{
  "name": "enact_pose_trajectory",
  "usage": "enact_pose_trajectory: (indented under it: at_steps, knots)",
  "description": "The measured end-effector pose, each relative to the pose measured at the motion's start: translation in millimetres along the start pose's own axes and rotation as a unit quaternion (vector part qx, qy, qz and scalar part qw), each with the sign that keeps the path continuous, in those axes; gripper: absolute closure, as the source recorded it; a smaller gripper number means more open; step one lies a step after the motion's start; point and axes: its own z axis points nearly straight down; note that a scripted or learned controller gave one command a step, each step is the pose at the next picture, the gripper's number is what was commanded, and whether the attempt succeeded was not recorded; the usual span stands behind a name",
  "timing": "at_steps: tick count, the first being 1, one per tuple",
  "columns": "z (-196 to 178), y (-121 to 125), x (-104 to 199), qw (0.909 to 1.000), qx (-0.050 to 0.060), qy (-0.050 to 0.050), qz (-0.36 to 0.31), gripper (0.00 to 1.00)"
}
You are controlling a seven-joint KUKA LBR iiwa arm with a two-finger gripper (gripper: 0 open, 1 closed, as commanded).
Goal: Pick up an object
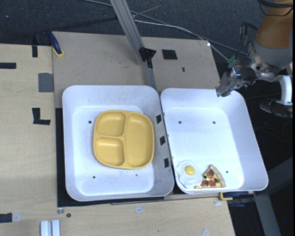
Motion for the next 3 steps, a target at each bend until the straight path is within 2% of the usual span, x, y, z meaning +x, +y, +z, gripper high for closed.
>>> enact_pose_trajectory:
  at_steps: [2, 3]
  knots:
    - [30.3, -33.7, 87.0, 1.0000, 0.002, 0.000, -0.002, 1.00]
    - [42.5, -65.7, 126.4, 1.0000, 0.003, 0.000, -0.001, 1.00]
